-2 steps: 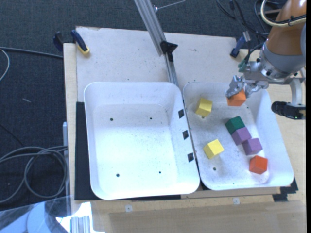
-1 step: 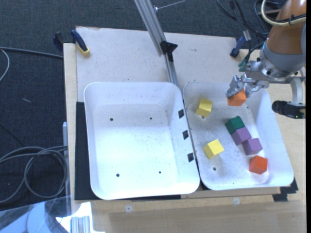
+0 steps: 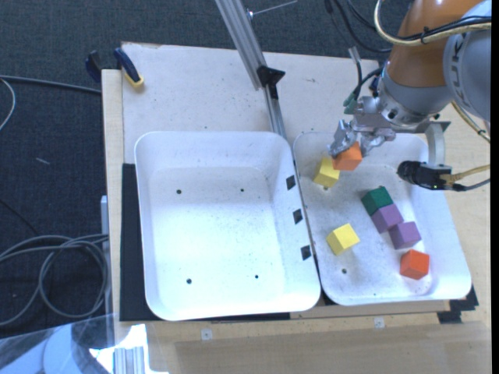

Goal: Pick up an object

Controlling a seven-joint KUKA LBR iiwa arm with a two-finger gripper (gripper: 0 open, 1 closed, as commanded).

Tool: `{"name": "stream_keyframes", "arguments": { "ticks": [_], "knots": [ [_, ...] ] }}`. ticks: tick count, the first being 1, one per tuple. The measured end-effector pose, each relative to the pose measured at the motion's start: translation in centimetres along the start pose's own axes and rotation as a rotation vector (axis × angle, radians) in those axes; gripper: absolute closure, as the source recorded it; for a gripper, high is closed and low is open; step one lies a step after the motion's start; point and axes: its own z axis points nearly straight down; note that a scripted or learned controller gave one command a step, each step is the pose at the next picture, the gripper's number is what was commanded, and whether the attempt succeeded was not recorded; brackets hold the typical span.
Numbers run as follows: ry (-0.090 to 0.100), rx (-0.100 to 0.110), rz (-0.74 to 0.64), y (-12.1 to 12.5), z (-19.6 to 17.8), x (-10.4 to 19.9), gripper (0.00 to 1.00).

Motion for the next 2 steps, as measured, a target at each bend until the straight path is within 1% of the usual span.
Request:
{"name": "stream_keyframes", "arguments": {
  "ticks": [1, 2],
  "knots": [
    [-0.002, -0.004, 0.000, 0.4, -1.0, 5.0, 1.00],
    [-0.002, -0.004, 0.001, 1.3, -0.7, 10.2, 1.00]
  ]
}}
